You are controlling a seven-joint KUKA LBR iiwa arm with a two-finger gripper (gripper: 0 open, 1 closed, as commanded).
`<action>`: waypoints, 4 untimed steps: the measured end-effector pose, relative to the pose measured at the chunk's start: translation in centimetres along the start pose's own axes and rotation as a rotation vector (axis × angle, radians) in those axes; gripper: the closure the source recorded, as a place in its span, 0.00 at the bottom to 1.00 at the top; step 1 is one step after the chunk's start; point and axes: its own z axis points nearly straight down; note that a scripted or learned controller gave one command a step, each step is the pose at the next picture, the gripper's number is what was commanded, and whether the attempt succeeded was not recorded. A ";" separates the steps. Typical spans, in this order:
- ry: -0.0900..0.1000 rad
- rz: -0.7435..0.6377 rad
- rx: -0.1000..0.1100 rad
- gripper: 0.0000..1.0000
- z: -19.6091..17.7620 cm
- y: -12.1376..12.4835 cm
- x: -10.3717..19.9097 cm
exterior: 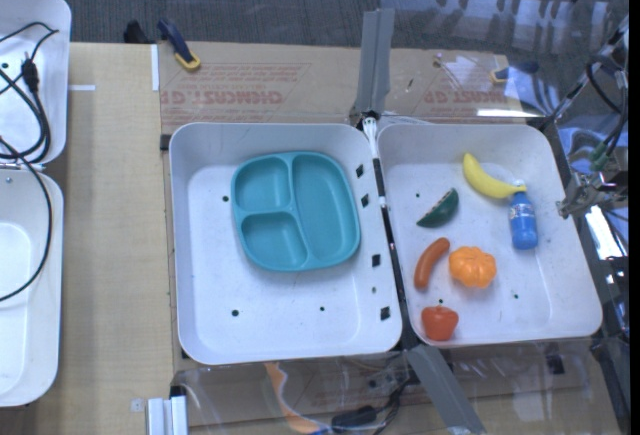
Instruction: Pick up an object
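At the far right edge of the camera view, just past the rim of the right bin (560, 158), some grey metal parts and cables stand where the arm reaches in. What may be the gripper (582, 195) sits there among them, but the parts are too tangled and small to make out its shape; whether it is spread wide, narrowed or closed on anything cannot be told from here. Nothing from the bin shows up against those parts.

The things to pick lie in the right bin, all resting on its white floor. A yellow banana (487, 179) lies near the back, with a blue bottle (523, 220) touching or just beside its right end. Left of them is a dark green wedge-shaped piece (438, 209). Nearer the front an orange-red sausage-shaped piece (431, 262) lies tilted, just beside an orange pumpkin-like piece (472, 266). A red pepper-like piece (439, 321) sits near the front rim.

The left bin (200, 303) holds a teal divided plate (296, 211) with three compartments, lying flat near its middle.
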 end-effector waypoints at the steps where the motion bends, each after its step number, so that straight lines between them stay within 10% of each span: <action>1: -0.001 -0.004 -0.002 1.00 -0.4 1.7 3.9; 2: 0.000 0.000 0.000 1.00 0.8 -2.4 4.2; 4: 0.000 0.000 0.000 1.00 -0.1 -2.4 3.7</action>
